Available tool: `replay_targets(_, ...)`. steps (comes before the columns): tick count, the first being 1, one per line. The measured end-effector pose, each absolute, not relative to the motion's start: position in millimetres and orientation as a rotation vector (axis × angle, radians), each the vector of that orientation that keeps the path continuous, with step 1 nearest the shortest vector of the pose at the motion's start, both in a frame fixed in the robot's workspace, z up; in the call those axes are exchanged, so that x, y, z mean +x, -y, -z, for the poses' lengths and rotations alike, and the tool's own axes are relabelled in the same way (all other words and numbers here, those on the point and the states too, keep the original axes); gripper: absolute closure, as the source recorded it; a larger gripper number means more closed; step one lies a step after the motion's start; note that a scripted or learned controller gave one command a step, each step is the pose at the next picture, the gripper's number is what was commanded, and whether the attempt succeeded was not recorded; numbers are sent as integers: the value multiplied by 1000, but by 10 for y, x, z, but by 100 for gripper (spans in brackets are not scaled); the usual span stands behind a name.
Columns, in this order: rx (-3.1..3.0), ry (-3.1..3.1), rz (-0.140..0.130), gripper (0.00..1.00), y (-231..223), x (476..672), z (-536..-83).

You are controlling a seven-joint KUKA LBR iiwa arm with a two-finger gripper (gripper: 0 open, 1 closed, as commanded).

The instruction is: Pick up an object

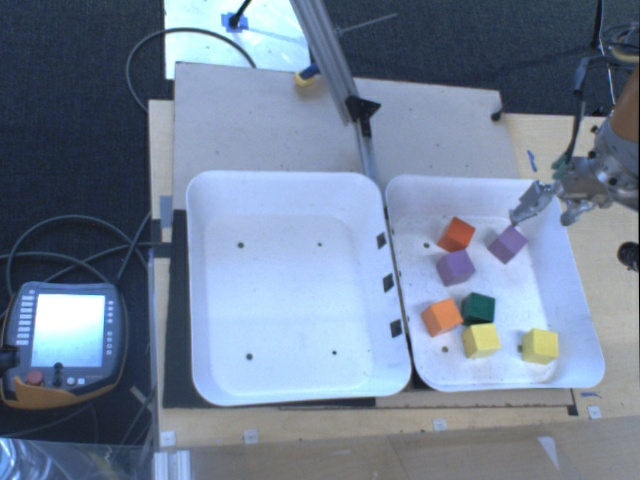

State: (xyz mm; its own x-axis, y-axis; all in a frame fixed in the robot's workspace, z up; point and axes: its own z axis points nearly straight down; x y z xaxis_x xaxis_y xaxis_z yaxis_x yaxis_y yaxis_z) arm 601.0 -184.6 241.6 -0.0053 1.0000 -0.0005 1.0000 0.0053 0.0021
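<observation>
The right bin holds several small cubes. An orange cube and a purple cube lie near its back. A second purple cube sits in the middle. A dark green cube, another orange cube and two yellow cubes lie toward the front. My gripper hovers over the bin's back right corner, just up and right of the nearer purple cube. It is open, with nothing between its fingers.
The left bin stands beside the right one, joined by dark clips along the shared wall. A grey pole slants across the back board. A teach pendant lies on the floor at left.
</observation>
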Motion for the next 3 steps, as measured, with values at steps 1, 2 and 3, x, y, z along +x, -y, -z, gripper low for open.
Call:
replay_targets(1,2214,-2226,-1,0,1846,6010,-2417)
replay_targets(2,2220,-2223,2,0,1893,5960,-1981)
replay_targets(3,2220,-2224,2,0,1968,5964,-1392)
